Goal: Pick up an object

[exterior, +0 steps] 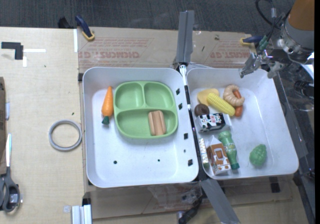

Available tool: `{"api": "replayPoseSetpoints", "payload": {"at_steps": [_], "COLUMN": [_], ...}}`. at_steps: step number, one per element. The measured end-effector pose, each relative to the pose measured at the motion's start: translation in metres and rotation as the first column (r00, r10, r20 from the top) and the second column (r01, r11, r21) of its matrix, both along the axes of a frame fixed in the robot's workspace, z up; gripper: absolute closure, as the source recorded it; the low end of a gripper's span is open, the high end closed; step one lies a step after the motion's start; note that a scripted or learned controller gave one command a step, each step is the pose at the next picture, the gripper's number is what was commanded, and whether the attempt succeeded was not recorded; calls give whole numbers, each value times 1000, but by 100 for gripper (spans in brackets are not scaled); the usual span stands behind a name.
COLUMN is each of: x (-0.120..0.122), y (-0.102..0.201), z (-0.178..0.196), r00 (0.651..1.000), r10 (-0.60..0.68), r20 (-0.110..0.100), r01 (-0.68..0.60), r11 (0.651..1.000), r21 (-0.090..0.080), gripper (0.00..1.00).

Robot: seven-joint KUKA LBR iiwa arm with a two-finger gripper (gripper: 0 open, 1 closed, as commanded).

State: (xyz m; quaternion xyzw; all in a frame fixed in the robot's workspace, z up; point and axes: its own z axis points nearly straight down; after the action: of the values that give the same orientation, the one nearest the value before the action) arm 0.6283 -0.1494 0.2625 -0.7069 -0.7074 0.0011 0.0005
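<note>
Hovering at the far right corner of the right shallow white bin, the grey arm's two-finger gripper carries nothing; how wide it stands cannot be told from this slanted view. To pick well, it should probably choose a thing that stands alone. The left white bin holds a green divided plastic tray with a toy hot dog in its near compartment, and an orange toy carrot just beside the tray's left rim. In the right bin, a yellow toy corn cob, a tan toy croissant, a black-and-white small carton, a green toy bottle and an orange printed box crowd the left half near the dividing wall. A green knobbly toy fruit lies well apart on bare floor, near the near wall, likely the easiest target with room on every side.
</note>
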Motion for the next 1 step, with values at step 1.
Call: {"api": "replayPoseSetpoints", "payload": {"at_steps": [1], "x": [-41], "y": [17], "z": [-121], "r00": [995], "r10": [-99], "r20": [-1], "r01": [99], "r11": [995], "r21": [0], "gripper": [0]}}
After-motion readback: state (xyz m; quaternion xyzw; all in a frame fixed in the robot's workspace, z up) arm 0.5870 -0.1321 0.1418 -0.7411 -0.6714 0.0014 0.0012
